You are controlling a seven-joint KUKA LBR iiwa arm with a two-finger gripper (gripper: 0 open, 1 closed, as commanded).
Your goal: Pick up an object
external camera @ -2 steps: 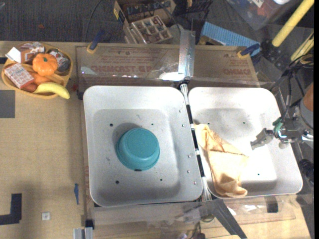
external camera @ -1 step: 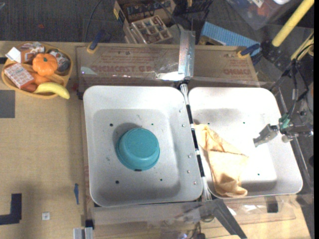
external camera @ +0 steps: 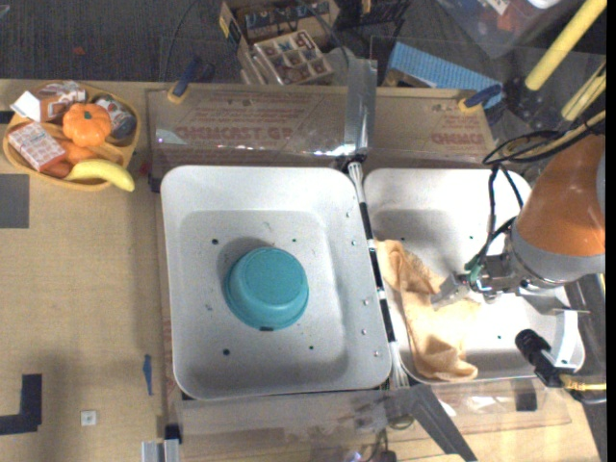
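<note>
A tan cloth (external camera: 421,311) lies crumpled along the left side of the right bin (external camera: 423,200), running from mid-bin down to the front wall. My gripper (external camera: 450,295) reaches in from the right and its tip sits low at the cloth's right edge, touching or just above it. The arm's orange band (external camera: 568,210) and grey wrist hang over the bin's right half and hide that part of the floor. A teal bowl (external camera: 268,287) rests upside down in the middle of the left bin (external camera: 192,200), well away from the gripper.
A dish of toy food with a pumpkin and a banana (external camera: 72,142) stands on the bench at the far left. Cardboard walls (external camera: 250,118) run behind both bins. A black cable (external camera: 496,210) hangs beside the wrist.
</note>
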